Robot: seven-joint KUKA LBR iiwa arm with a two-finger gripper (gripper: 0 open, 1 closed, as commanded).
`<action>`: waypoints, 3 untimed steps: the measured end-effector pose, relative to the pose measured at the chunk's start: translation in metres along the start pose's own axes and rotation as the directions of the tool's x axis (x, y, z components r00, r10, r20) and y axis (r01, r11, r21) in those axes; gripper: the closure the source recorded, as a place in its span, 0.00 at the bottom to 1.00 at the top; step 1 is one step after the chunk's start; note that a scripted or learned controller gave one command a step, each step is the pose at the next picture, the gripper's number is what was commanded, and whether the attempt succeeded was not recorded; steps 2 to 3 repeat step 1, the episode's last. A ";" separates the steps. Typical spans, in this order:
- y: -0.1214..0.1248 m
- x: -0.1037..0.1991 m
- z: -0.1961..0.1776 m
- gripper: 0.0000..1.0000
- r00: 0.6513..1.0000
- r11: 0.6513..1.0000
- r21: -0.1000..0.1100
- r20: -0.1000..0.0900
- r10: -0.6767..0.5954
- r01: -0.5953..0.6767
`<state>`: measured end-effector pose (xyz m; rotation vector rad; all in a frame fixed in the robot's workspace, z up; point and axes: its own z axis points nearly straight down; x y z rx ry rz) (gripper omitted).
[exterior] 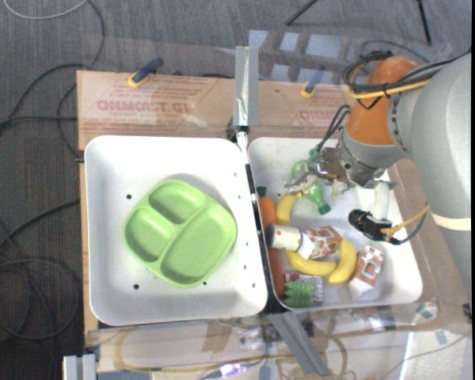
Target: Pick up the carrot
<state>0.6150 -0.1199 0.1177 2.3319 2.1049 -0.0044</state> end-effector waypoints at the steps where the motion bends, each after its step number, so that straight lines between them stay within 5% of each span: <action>1: -0.052 0.014 0.028 0.00 0.985 0.984 -0.014 0.000 0.175 -0.175; 3: -0.052 0.014 0.028 0.00 0.985 0.984 -0.014 0.000 0.175 -0.175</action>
